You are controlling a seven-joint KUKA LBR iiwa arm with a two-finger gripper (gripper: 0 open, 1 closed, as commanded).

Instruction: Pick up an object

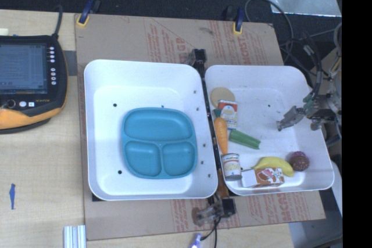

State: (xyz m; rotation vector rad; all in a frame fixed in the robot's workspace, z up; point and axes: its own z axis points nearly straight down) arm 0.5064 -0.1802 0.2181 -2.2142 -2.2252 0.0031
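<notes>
The right bin (264, 81) holds several small items. Along its left wall lie a tan disc (222, 96), a red-and-white carton (228, 112), a carrot (221, 134) and a green stick (244, 139). By the front wall sit a small can (231, 166), a banana (274, 164), a flat red-and-white box (263, 178) and a dark red ball (299, 161). My gripper (303, 120) hangs over the bin's right side, open, with nothing between its fingers. It is to the right of the green stick and above the ball in the picture.
The left bin (102, 84) holds a blue divided plate (158, 142). An orange-edged control tablet (26, 81) lies on the bench at far left. Cables run beyond the right bin's back corner. Clamps hold the brown board at its back edge.
</notes>
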